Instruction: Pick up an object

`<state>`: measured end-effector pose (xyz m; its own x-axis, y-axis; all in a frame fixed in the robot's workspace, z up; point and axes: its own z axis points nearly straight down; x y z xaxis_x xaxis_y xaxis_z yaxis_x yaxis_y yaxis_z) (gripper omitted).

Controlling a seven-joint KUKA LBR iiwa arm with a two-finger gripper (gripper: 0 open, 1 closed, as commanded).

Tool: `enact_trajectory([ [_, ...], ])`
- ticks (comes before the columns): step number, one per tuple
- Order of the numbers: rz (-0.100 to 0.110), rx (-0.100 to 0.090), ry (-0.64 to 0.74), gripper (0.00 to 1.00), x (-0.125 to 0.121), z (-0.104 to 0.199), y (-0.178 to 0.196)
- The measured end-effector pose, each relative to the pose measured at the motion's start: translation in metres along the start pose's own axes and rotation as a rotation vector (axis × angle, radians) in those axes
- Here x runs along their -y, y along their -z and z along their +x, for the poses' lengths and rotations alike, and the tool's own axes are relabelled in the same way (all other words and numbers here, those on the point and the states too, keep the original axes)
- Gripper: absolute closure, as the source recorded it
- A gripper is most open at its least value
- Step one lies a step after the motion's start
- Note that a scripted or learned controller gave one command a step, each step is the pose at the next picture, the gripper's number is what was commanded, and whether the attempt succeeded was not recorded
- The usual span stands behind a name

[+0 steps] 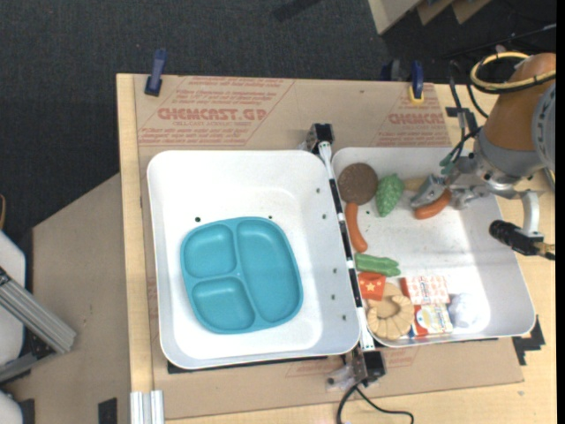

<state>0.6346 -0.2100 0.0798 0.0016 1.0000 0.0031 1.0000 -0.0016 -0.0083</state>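
My gripper (440, 194) hangs over the back middle of the right bin (494, 272), reaching in from the right. A short orange-red sausage piece (429, 208) lies right at its tip, partly covered by it; whether it is gripped is unclear. Just left of it sit a green leafy toy (388, 194) and a round brown patty (357, 183). A long orange sausage (355, 226) lies along the bin's left wall. A green pod (377, 263) is below that.
At the right bin's front are a red piece (371, 285), a tan cookie-like toy (390, 314) and a small printed carton (430, 303). The left bin (177, 184) holds a teal divided plate (241, 274). Cables hang at the back right.
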Motion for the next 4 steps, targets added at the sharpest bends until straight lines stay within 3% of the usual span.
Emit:
enact_trajectory([
  [1,-0.005,0.001,0.006,0.0,-0.008,0.046,0.005],
  [2,-0.005,0.003,-0.002,0.0,0.019,0.004,0.005],
  [3,-0.005,0.0,0.005,0.0,0.03,0.053,0.004],
  [4,-0.014,0.007,0.0,0.0,-0.004,0.003,0.005],
])
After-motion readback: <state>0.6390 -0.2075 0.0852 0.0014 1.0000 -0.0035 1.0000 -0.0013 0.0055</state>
